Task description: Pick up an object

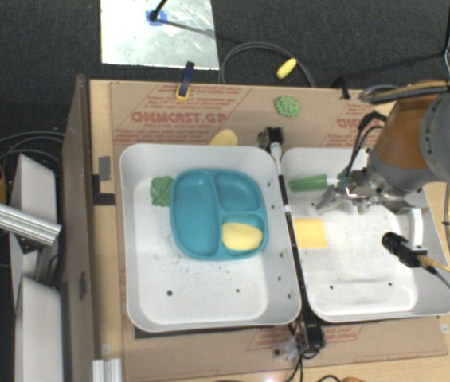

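Observation:
In the right bin (368, 293) a green cylinder-shaped thing (308, 183) lies near the far left corner. A flat yellow square (310, 233) rests by the left wall. My gripper (342, 194) hangs low over the far part of this bin, just right of the green thing's end and above-right of the yellow square. Nothing shows as held. The left bin (209, 297) holds a blue divided plate (201, 213) with a yellow lump (241, 235) in its near right compartment. A green leafy piece (161, 190) lies against the plate's left edge.
Behind the bins, on the cardboard, lie a pale yellow piece (225, 138), a green round thing (287, 106) and a yellow piece (286, 68). A small black and white part (271, 140) sits at the far end of the divider between the bins.

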